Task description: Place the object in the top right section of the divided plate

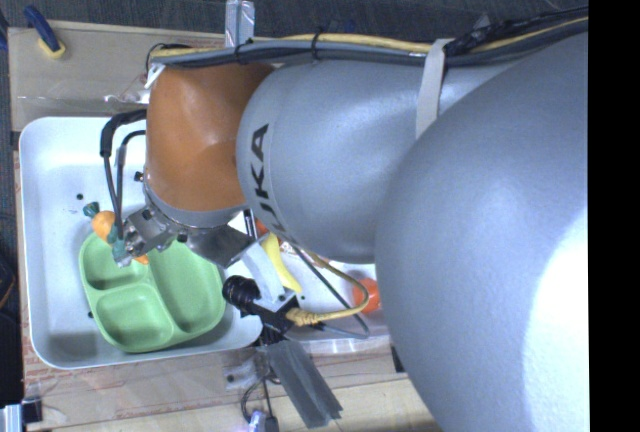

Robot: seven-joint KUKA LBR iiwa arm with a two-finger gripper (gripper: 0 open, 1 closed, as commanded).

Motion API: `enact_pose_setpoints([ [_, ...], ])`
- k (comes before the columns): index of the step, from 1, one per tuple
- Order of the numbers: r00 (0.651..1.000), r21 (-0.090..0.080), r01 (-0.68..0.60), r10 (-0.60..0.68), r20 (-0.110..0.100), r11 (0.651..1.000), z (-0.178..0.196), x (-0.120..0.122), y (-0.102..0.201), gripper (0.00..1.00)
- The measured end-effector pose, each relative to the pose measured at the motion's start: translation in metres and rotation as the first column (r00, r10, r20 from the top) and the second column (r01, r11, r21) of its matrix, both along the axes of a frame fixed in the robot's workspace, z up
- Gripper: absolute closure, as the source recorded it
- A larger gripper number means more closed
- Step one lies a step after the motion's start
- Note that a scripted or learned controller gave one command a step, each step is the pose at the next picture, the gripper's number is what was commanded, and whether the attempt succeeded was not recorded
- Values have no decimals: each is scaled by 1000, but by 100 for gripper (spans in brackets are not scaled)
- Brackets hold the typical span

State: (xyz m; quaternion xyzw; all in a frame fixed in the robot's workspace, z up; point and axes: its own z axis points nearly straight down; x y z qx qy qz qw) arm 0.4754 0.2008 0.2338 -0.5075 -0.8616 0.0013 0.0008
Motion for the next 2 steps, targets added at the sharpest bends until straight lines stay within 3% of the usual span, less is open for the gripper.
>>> enact_pose_setpoints([
  [1,1000,0,1,-1,0,1000,0,0,0,0],
  [2,993,-2,122,-122,-3,993,-44,28,-26,0],
])
